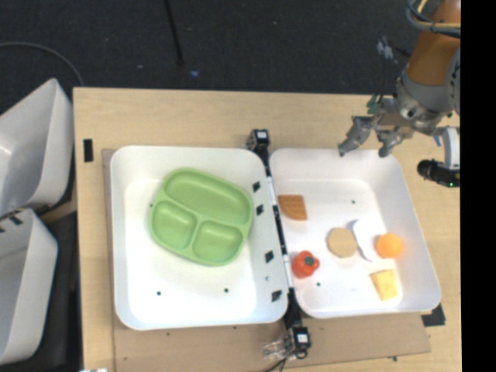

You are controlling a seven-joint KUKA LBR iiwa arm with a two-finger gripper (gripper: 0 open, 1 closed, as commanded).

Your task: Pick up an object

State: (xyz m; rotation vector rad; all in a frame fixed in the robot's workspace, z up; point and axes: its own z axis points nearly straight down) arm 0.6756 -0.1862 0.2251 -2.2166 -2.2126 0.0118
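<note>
The right bin (403, 184) holds a brown toast-like square (292, 207), a red tomato with a green top (305, 264), a tan round cookie (342, 242), an orange ball (390, 245), a yellow cheese wedge (385, 284) and a small white piece (362, 237) between cookie and ball. My gripper (366, 140) hangs above the right bin's far edge, open, fingers spread, nothing between them. It is well apart from all the objects.
The left bin (128, 208) carries a green divided plate (201, 216). White containers (31, 153) stand off the bench at the left. A black clip-lined divider (271, 223) separates the bins.
</note>
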